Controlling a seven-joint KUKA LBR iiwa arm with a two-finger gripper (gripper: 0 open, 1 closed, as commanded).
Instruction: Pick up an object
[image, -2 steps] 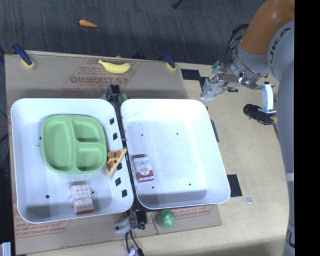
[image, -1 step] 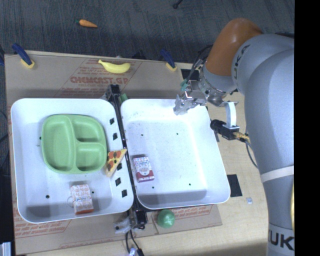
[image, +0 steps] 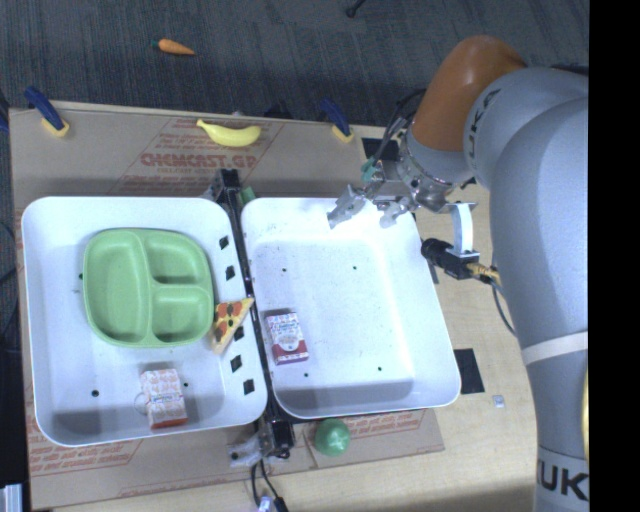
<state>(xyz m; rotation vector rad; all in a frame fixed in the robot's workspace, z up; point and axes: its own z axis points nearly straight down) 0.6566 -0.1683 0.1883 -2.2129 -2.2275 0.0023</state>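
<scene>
Tool (image: 368, 208) hovers over smooth white bin (image: 420, 330) holding flat carton (image: 285, 336).

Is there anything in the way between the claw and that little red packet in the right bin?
Nothing visible. The claw hangs over the right bin's far edge, and the red packet lies alone near the left wall, with bare bin floor between them.

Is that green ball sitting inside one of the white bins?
No, the green ball lies on the cardboard just outside the near edge of the right bin.
</scene>
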